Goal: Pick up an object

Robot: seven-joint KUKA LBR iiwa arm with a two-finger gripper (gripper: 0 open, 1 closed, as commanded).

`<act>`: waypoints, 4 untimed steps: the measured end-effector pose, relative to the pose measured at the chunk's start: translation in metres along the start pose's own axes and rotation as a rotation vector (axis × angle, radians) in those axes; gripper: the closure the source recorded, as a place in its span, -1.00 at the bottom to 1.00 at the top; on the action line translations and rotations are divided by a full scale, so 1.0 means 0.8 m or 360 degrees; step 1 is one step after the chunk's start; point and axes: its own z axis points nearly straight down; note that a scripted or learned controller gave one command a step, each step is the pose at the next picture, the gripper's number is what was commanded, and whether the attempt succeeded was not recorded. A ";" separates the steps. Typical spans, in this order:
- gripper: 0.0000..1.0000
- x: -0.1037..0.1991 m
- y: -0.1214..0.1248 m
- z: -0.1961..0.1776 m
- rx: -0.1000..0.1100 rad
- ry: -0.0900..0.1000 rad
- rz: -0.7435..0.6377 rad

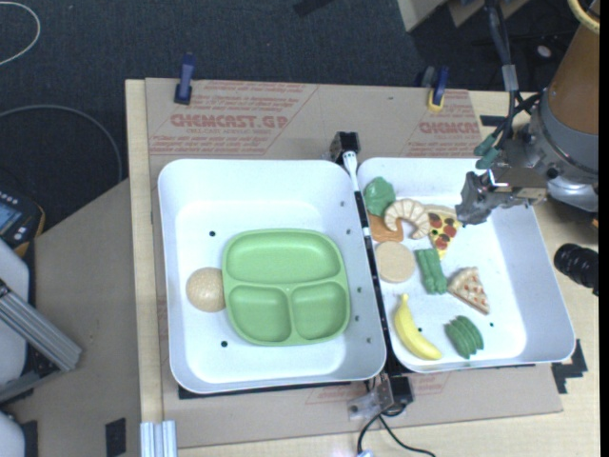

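Gripper (473, 208) hung over the far part of the right bin (514, 284), arm coming in from the right w/ cables round the wrist. Can't tell its state from this angle; nothing seen held in it.

Right bin held the toy food. A green leafy veg (378, 195) sat at the far left corner, a shrimp (411, 214) just right of it, touching an orange piece (384, 228) underneath. A small pizza slice (442, 225) lay just beside the gripper, on its near-left. A round tan disc (395, 263) sat nearer, by the bin's left wall, w/ a green pickle (431, 271) beside it on the right. Another pizza wedge (470, 288) lay right of the pickle. Banana (416, 330) and a dark green veg (464, 336) lay near the front edge, apart from each other.

Left bin (190, 198) held a green divided tray (284, 287) in the middle, and a tan bun (205, 289) touching the tray's left side.
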 end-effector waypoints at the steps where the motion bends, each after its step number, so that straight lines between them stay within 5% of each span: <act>1: 1.00 -0.074 -0.003 0.095 0.0031 0.0001 0.0005; 2: 1.00 -0.001 -0.002 0.113 0.0024 0.0006 -0.0017; 3: 1.00 -0.039 -0.004 0.180 0.0031 0.0003 -0.0001; 4: 1.00 0.029 0.089 0.135 0.0003 0.0003 -0.0019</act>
